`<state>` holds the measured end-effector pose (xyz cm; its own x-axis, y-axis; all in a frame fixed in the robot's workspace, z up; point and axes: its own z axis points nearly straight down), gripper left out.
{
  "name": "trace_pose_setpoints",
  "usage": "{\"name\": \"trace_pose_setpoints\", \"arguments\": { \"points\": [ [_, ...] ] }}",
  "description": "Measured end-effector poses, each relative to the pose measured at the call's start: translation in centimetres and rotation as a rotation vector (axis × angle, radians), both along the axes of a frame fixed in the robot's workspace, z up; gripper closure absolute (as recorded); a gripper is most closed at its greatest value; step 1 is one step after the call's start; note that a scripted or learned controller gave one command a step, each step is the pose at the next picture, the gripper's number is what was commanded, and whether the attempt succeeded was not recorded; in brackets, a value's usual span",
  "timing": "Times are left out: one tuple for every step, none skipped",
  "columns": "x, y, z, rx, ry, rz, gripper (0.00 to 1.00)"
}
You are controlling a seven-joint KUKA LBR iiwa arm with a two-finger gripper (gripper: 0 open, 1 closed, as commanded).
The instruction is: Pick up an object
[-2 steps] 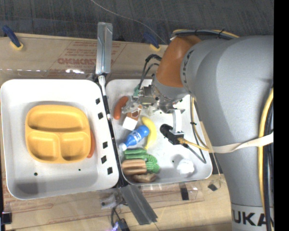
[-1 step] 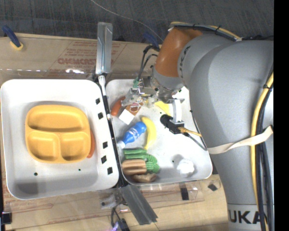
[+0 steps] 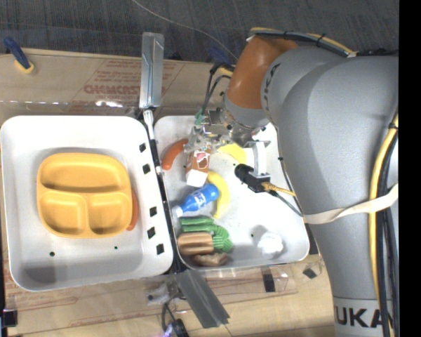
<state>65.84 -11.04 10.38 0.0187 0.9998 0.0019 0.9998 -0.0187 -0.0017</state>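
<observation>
A: Orange sausage (image 3: 172,153), a blue bottle (image 3: 198,200), a banana (image 3: 222,190), a green toy (image 3: 205,226), a brown hot dog (image 3: 195,244): the camera view has them packed into the right bin (image 3: 295,248), most along its left wall. No single target is marked out.

B: And the gripper (image 3: 205,140)?

A: Low over that bin's upper part, just right of the sausage, above a small red-and-white piece (image 3: 199,161). Whether it is parted or closed, I cannot tell; nothing visibly sits between its tips.

B: The risk?

A: I judge crowding. Near the bin wall it could nudge the sausage aside, or close on two neighbours and lift neither. The yellow divided tray (image 3: 84,192) in the left bin (image 3: 17,209) stands well apart, out of harm.
</observation>
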Motion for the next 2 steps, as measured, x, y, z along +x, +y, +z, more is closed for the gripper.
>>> {"name": "trace_pose_setpoints", "arguments": {
  "points": [
    [-0.8, -1.3, 9.5, -0.002, -0.009, -0.081, 1.0],
    [-1.8, 7.7, 11.5, 0.0, 0.002, -0.096, 1.0]
  ]
}}
